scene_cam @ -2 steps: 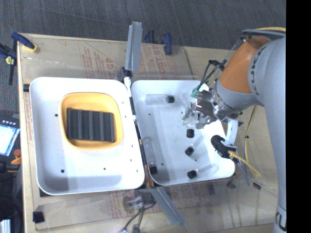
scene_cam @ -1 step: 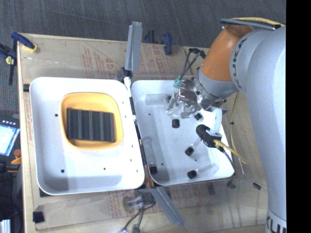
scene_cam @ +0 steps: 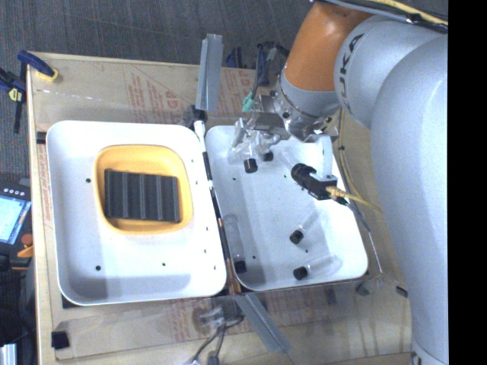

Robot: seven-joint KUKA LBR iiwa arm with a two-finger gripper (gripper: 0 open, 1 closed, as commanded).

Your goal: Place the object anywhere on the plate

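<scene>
Nearest, the brown worktop point(scene_cam: 114, 333) shows as a strip in front of two white bins set side by side. In the near end of the right bin point(scene_cam: 346, 268) lie two small black caps, one point(scene_cam: 300, 272) close to the near wall and the other point(scene_cam: 296, 236) a little beyond it. Each seems joined to a clear tube that is hard to make out against the white. A small black piece point(scene_cam: 240, 265) sits in that bin's near left corner, by the wall.

The left bin point(scene_cam: 68, 272) holds a yellow plate point(scene_cam: 114, 158) about at its middle. A dark ribbed slab point(scene_cam: 143, 196) lies flat on the plate and covers most of its floor.

Farther back in the right bin, a small black object point(scene_cam: 249, 164) rests low near the far wall, well apart from the plate, with the bins' walls between them. Just beyond and above it hangs the pincer point(scene_cam: 255, 139). Whether the pincer is apart or together I cannot tell, nor whether it touches the object. Behind it, the grey arm point(scene_cam: 396, 90) with its orange band reaches in from the right.
</scene>
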